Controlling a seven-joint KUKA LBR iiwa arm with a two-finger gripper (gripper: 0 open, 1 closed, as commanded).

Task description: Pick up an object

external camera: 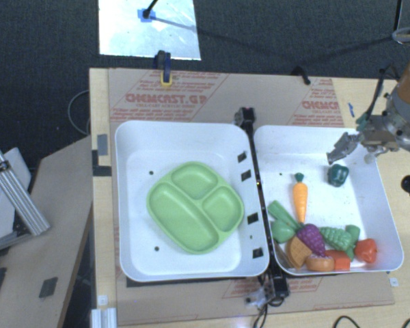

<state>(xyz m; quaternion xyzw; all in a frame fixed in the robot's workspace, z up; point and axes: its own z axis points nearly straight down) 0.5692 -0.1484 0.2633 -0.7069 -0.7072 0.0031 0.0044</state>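
Observation:
My gripper (354, 150) hangs over the back right part of the right bin (389, 214). Its fingers are spread open and nothing sits between them. A dark green toy pepper (337, 175) lies just below and in front of the left fingertip (337, 152), apart from it. An orange carrot (300, 198) lies near the bin's middle. Along the front edge is a heap of toy food: a purple bunch of grapes (311, 237), a green leafy piece (281, 222), a green cob (339, 238), a red tomato (365, 250) and orange pieces (320, 262).
The left bin (133, 183) holds a light green divided plate (195, 207). A black divider with clips (254, 183) runs between the bins. The arm's grey wrist (406, 108) stands over the bench's right side. A blue and yellow clamp (165, 67) sits at the back.

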